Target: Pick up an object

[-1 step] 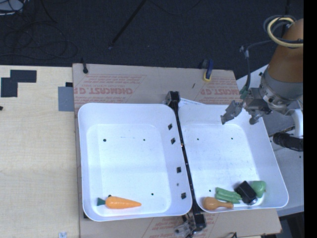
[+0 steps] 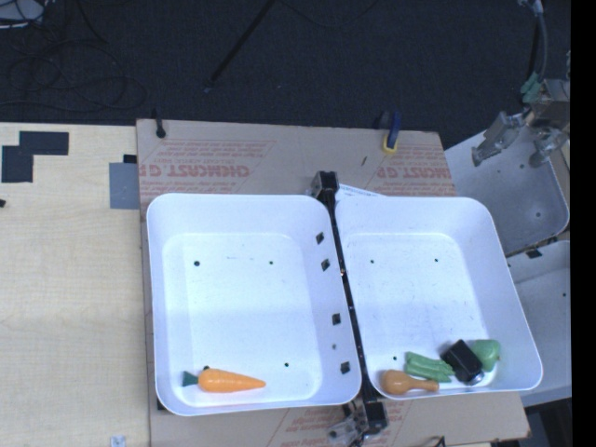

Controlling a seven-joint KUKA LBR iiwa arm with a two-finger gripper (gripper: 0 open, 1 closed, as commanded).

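Note:
An orange toy carrot with a green stub lies in the left bin, near its front left corner. At the front right corner of the right bin several small things are bunched together: an orange gourd-shaped toy, a long green vegetable, a black block and a rounded green piece. The black block rests against the two green pieces.
Both bins stand on a cardboard sheet held by a blue and yellow clamp at the back. A wooden bench top lies to the left. A grey metal plate and a bracket stand at the right.

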